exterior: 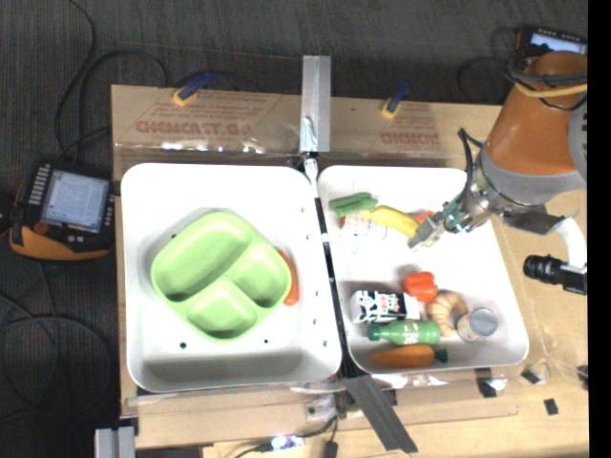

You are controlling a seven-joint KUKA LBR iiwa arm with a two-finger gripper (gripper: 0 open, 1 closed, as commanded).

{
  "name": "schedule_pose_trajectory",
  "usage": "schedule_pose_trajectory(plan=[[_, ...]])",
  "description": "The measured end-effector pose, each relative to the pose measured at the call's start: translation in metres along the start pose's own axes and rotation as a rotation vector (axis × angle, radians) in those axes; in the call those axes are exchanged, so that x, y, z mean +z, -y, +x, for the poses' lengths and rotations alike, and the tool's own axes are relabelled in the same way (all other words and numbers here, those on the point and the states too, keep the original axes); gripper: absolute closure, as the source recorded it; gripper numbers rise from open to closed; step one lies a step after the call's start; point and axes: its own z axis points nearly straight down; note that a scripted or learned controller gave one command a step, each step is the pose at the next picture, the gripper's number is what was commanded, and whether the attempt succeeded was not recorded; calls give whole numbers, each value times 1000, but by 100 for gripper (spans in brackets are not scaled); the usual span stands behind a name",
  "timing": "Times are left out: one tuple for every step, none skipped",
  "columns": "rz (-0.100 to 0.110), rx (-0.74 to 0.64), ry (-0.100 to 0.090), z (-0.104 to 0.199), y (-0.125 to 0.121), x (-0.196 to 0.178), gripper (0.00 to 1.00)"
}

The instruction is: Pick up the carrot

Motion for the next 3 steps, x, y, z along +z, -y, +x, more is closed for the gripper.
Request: schedule_pose_trajectory(plan=[[1, 91, -2, 67, -43, 39, 100], [3, 89, -6, 69, -44, 32, 100], [3, 89, -6, 69, -44, 32, 0]])
